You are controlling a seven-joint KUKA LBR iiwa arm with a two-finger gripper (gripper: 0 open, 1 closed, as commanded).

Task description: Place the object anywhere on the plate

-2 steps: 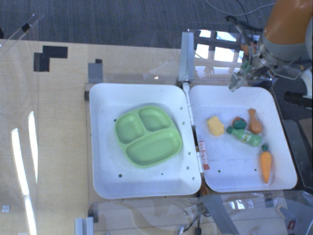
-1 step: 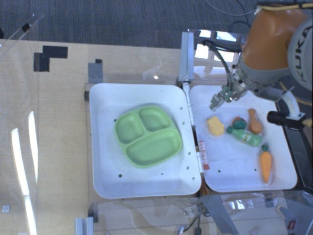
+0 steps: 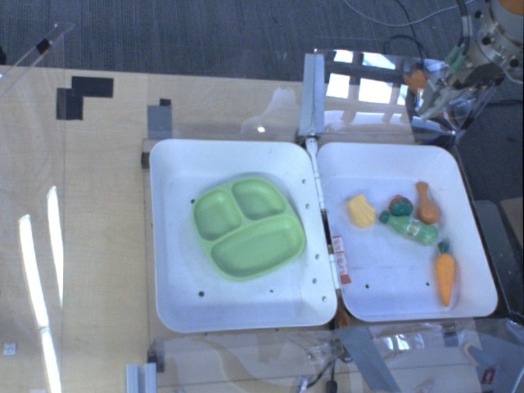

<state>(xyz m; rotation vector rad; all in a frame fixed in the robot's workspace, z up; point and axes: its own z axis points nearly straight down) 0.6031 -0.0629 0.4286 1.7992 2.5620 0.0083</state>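
4 toys sit in the right bin (image 3: 467, 297): corn (image 3: 360, 210), drumstick (image 3: 426, 204), green bottle (image 3: 412, 228), carrot (image 3: 444, 275). The green plate (image 3: 248, 228) waits in the left bin (image 3: 172, 293). The pincer (image 3: 434, 84) hovers beyond the bins; its opening I cannot tell. Nothing is picked; next, descend onto 1 toy.

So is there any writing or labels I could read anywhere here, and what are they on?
None can be read.
White and red sticker on the seam between the bins: print too small to read.
Green bottle in the right bin: its label is blurred.
Small tag at the bench's lower right corner: too small.
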